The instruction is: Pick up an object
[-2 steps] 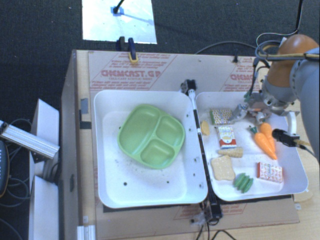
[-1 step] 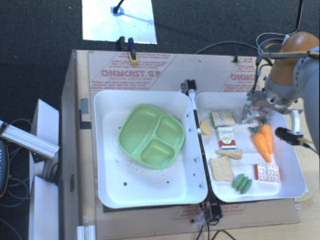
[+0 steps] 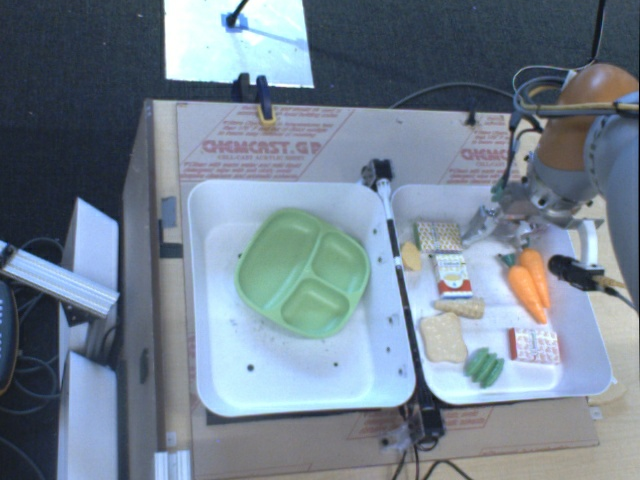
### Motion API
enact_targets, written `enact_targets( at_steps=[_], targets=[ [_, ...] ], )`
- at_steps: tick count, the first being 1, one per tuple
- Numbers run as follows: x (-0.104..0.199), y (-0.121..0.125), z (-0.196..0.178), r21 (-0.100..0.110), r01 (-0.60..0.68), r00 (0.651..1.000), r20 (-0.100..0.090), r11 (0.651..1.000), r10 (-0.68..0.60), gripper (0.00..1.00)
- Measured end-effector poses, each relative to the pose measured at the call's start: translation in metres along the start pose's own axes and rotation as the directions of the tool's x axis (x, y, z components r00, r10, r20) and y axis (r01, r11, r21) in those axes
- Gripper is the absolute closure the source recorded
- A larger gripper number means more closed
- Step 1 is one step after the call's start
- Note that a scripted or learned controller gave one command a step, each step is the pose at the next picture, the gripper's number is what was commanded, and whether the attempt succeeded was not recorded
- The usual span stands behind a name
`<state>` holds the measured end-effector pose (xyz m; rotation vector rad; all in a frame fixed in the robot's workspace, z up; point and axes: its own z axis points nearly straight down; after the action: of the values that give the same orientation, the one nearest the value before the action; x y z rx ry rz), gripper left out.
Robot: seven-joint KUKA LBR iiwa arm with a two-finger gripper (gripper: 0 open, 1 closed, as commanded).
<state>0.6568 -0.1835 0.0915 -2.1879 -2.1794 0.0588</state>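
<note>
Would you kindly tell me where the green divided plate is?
The green divided plate lies in the left white bin, near its centre, tilted, left of the divider between the bins.

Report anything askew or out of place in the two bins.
The green divided plate sits rotated in the left bin, its edges skewed to the walls. The toy foods in the right bin lie scattered; nothing looks spilled or damaged.

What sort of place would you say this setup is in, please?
Probably a robotics lab test bench, not a kitchen: a grey arm reaches over two white bins, toy food such as carrots fills one, and cables trail over dark carpet.
</note>
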Motion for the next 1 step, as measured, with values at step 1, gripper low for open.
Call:
enact_targets(
  at_steps=[1],
  targets=[
    [0.0422, 0.0105, 0.0062, -0.067, 0.01, 1.0, 0.011, 0.998, -0.009, 0.0]
  ],
)
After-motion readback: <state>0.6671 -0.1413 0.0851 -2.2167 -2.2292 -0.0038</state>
